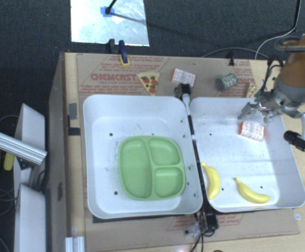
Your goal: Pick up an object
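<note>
Currently the task stands at the approach stage: no object is lifted. The arm (300, 70) reaches in from the right, and the gripper (257, 111) hovers over the upper right part of the right bin (284, 161), just above a small red-and-white packet (251, 130) lying flat on the bin floor. Metal parts spread out at the gripper, but whether it is released or clenched cannot be told from this angle, and nothing is visibly held. The packet looks like the nearest candidate for a grasp; by my judgement, descent, closing and lifting all remain to be done.

Other candidates lie in the same bin. One banana (212, 180) rests against the left wall near the divider, and a second banana (252, 193) lies near the front edge. Both are well apart from the gripper.

The left bin (97, 140) holds a green divided plate (152, 167), flat and centred.

On the desk (110, 75) behind the bins lie a toy pizza slice (149, 81), a small white card (183, 77) and a small can (227, 81) on its side. None of these obstruct the gripper.

Possible obstacles: the rear wall of the right bin is near the packet, and the packet lies flat, which may leave little edge to catch. A cable (236, 50) runs behind the bin, clear of the work area.
</note>
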### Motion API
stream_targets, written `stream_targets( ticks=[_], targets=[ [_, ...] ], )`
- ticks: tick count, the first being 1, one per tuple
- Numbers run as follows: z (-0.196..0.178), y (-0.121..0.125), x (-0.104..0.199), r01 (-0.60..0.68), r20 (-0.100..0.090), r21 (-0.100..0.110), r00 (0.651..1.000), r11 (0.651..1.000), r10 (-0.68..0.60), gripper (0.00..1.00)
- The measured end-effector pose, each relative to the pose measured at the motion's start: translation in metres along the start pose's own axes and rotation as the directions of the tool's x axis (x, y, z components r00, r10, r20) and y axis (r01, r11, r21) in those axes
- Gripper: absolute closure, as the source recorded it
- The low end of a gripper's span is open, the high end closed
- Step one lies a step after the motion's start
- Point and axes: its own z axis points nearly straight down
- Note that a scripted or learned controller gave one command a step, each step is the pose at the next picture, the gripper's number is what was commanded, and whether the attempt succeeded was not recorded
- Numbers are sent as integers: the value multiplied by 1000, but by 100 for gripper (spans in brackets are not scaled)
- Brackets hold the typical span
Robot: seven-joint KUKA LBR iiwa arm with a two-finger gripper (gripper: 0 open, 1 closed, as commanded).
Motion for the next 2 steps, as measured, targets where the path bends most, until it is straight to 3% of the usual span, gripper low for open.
stream_targets(
  ticks=[1, 2],
  targets=[
    [35, 19, 34, 1, -1, 0, 1000, 1000, -1, 0],
    [-2, 19, 21, -2, 1, -3, 1000, 1000, 2, 0]
  ],
)
